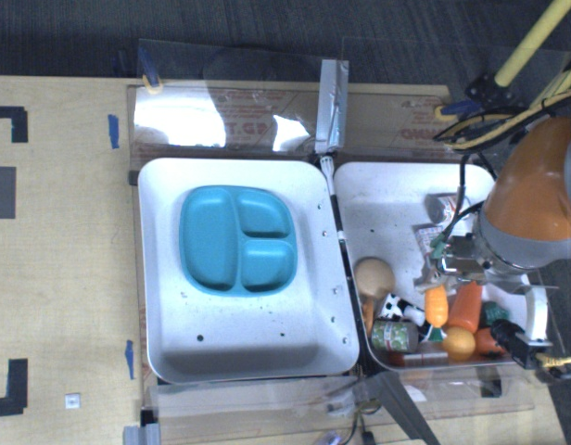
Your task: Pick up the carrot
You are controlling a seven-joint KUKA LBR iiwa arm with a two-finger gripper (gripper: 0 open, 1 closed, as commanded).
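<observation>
The carrot (437,307) is a short orange piece standing in the right bin (378,202), near its front edge. My gripper (450,265) hangs just behind and above the carrot's top end, at the tip of the grey arm with the orange band (543,188). The wrist hides the point where gripper and carrot meet, so contact is unclear.
Crowded around the carrot are a red-orange cylinder (467,306), an orange fruit (460,344), a small can (395,336), a black-and-white cow toy (398,309) and a tan ball (374,274). The left bin (165,323) holds a blue divided plate (237,239).
</observation>
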